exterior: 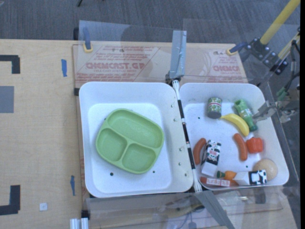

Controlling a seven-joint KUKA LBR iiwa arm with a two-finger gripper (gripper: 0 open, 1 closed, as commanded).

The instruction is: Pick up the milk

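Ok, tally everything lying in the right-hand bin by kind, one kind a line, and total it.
Milk cartons: 2
Sausages: 2
Banana: 1
Can: 1
Green bottle: 1
Red-orange vegetable: 1
Beige round item: 1
Carrot: 1
Total: 10
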